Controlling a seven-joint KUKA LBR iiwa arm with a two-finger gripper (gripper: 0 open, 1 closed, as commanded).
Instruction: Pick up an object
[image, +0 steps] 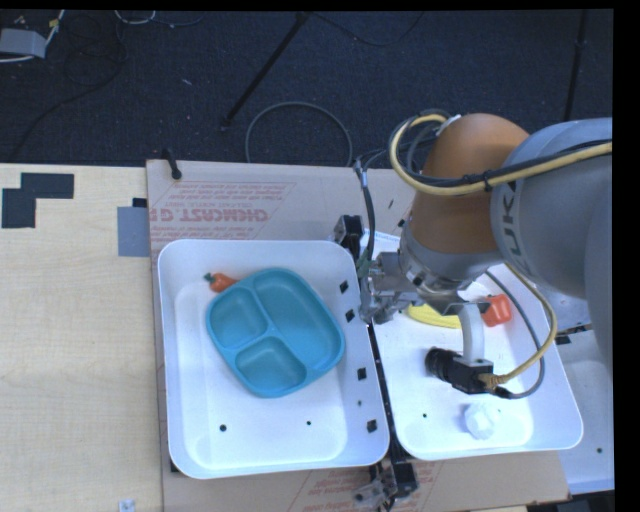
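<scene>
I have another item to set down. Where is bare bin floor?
The left bin is bare along the near wall below the blue divided plate, plus a strip left of it. The right bin has a small patch left of the white object. Crowded under the arm, around the yellow object and orange object.

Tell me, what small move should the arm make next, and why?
Probably a nudge toward the view's right: the gripper hangs over the wall between the bins, and the yellow object lies just beside it in the right bin, the nearest thing to grab.
</scene>
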